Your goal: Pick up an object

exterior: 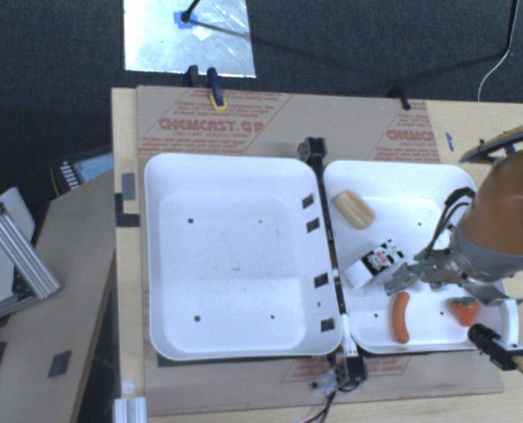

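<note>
Even, fairly bright overhead light washes the two white bins [235, 254] nearly featureless, a metal sheet [189, 25] at the far left glares, shadows stay soft, and the whole picture is slightly grainy and soft.

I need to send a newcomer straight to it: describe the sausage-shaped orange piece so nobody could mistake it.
Start at the right-hand shallow white bin and go to its near edge. The long, smooth orange sausage-shaped piece lies there lengthwise, just below the arm's hand. Unlike the stubby tan block, the black-and-white patterned box and the small orange-and-green lump, it is slim and evenly orange.
</note>
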Motion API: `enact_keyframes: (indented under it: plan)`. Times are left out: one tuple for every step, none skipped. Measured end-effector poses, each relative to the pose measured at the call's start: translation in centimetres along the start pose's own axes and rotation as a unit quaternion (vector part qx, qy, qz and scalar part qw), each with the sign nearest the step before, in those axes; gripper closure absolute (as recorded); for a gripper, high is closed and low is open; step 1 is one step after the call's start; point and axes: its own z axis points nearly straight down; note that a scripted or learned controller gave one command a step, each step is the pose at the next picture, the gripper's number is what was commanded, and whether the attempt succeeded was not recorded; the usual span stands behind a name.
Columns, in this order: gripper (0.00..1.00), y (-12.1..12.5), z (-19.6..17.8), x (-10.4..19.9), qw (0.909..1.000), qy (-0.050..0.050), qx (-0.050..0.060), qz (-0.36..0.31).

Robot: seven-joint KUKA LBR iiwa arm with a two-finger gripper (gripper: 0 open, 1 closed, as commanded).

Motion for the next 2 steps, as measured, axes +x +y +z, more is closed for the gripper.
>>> enact_keyframes:
  plan:
    - [0.0,0.3,4.3,4.9,1.0,-0.001,-0.003,-0.002]
    - [0.0,1.0,-1.2,12.1,1.0,0.0,-0.003,0.0]
